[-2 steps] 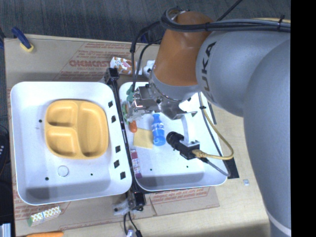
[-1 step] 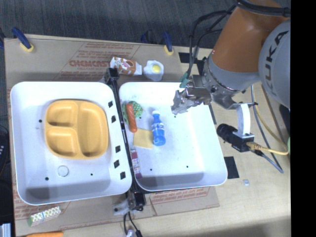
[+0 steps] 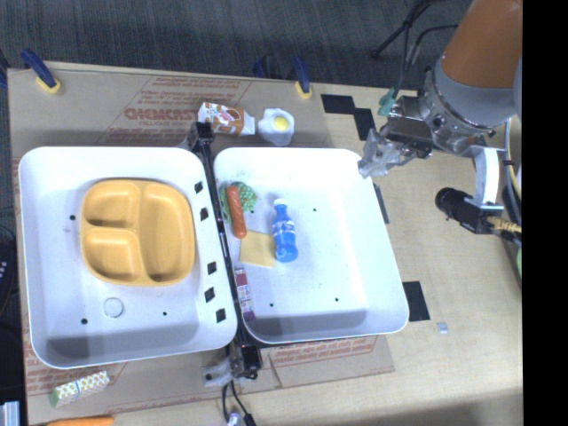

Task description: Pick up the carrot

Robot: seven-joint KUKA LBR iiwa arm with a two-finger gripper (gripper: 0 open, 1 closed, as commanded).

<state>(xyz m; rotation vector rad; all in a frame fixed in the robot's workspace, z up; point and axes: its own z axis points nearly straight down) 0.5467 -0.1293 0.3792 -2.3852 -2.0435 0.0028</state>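
The gripper is seen at the far right corner of the right bin, hanging over its rim, at the end of the grey arm with the orange band. Whether its jaws are wide or narrow cannot be told, and nothing is seen between them.

The carrot is found in the right bin, close to that bin's left wall, lying lengthwise from far to near. A green leafy item is placed just beside it on the right, touching it. A yellow slice is laid just near of the carrot, and a blue bottle rests beside it, partly on the slice. The carrot is well apart from the gripper.

In the left bin a yellow divided tray is held.
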